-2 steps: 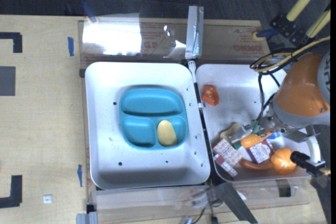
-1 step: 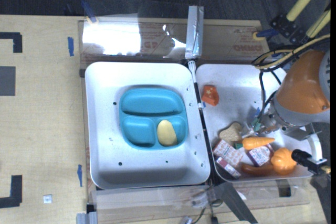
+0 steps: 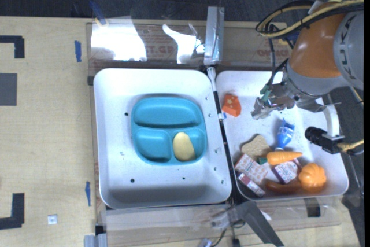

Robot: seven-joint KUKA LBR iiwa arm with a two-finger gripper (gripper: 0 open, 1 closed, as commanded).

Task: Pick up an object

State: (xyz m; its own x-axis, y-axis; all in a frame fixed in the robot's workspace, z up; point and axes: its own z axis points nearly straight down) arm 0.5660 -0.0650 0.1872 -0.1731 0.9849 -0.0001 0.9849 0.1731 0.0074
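Observation:
My gripper (image 3: 263,109) hangs over the upper middle of the right bin (image 3: 341,185), reaching in from the right. Nothing shows between its fingers. An orange wedge (image 3: 231,104) lies just left of it near the bin's left wall. A small blue bottle (image 3: 284,135) lies below and right of the gripper. Lower down sit a tan bread slice (image 3: 255,146), a carrot (image 3: 283,157), small red-and-white packets (image 3: 250,169), a brown sausage (image 3: 282,186) and an orange fruit (image 3: 313,176).
The left bin (image 3: 110,124) holds a blue divided tray (image 3: 167,127) with a yellow egg-shaped piece (image 3: 184,146) in its lower right compartment. A metal divider (image 3: 214,37) stands behind the bins. Cables (image 3: 283,17) loop above the arm.

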